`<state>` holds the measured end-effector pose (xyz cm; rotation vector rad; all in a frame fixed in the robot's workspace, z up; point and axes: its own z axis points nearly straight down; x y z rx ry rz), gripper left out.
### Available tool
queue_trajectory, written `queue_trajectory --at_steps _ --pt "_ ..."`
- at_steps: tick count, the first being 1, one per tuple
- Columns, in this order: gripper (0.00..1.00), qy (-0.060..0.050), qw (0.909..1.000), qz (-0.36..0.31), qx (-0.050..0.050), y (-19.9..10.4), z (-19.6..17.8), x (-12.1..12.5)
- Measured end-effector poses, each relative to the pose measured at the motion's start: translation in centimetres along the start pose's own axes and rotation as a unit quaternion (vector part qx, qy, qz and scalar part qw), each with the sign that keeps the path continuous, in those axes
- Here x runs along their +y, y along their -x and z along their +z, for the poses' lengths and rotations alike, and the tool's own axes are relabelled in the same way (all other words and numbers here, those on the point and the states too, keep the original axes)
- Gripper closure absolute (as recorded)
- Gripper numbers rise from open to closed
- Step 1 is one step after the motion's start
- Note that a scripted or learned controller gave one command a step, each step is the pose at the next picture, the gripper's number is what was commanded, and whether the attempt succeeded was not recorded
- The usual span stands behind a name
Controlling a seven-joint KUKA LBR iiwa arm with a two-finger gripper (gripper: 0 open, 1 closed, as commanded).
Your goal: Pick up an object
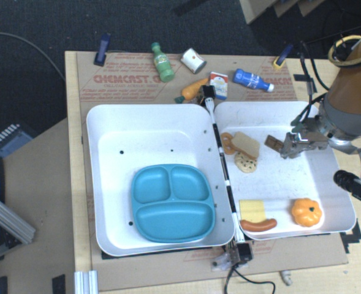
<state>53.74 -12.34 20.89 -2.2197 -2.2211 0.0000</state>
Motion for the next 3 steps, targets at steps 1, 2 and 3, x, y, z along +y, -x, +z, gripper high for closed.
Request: queue_trajectory --at_steps 1,2,3 --pt "1.00 0.000 1.0000 0.001 0.000 0.9 0.3 -1.0" --pt "1.00 0.001 1.0000 0.000 -0.001 4.4 1.4 3.3" --pt "1.00 0.001 1.0000 0.000 -0.001 5.0 2.1 5.2"
